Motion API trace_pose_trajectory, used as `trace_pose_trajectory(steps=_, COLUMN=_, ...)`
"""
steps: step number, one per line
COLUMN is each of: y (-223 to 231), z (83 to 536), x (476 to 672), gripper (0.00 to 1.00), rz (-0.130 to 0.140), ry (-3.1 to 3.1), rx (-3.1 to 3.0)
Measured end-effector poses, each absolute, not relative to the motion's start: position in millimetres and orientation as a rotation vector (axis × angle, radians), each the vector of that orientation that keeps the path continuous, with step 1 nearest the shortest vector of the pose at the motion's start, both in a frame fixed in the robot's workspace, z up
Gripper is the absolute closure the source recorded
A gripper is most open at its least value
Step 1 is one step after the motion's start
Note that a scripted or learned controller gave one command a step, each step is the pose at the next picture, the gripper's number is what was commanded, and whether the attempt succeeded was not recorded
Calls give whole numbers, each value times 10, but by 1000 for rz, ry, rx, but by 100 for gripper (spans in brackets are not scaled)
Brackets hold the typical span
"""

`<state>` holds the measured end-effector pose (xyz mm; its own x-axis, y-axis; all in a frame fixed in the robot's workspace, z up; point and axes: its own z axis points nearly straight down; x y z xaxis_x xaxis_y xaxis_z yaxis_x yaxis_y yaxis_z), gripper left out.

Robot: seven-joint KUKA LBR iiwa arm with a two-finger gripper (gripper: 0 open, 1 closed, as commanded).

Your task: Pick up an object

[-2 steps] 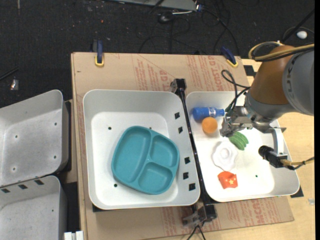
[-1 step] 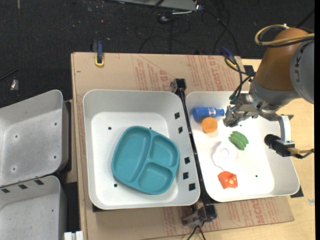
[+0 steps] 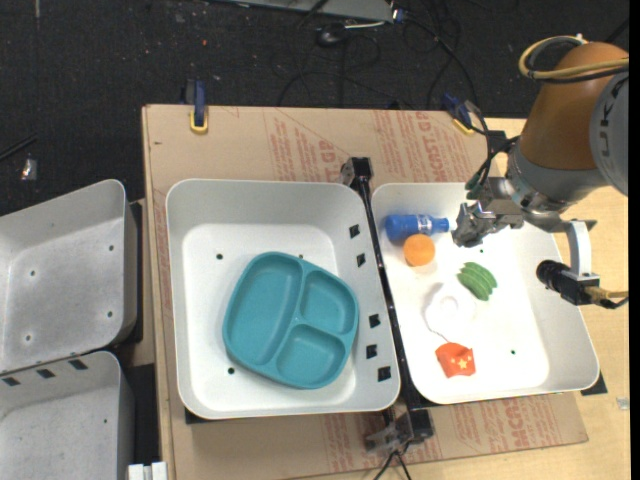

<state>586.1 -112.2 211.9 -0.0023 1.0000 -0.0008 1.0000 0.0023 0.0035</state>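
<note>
Left bin [image 3: 190,298], frame centre-left: one teal divided plate [image 3: 290,320], lying flat.

Right bin [image 3: 560,353], frame centre-right: blue bottle [image 3: 410,226] at its upper left; orange ball [image 3: 419,251] just below it; white ring [image 3: 442,313] mid-bin; red block [image 3: 456,359] lower down; green ridged piece [image 3: 478,279] right of centre.

Gripper [image 3: 470,228], upper right of this bin, above the floor near the bottle cap; whether spread or pressed together cannot be told.

Status: nothing lifted; every candidate object rests in the bin. Grasp and lift judged outstanding.
</note>
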Motion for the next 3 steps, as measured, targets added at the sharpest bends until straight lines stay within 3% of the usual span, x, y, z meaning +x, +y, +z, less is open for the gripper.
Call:
trace_pose_trajectory(steps=1, y=-572, z=2099, x=5869, gripper=100, rz=1, ry=2231, rx=2214)
trace_pose_trajectory(steps=3, y=576, z=2066, x=5598, gripper=100, rz=0, ry=2232, rx=2215)
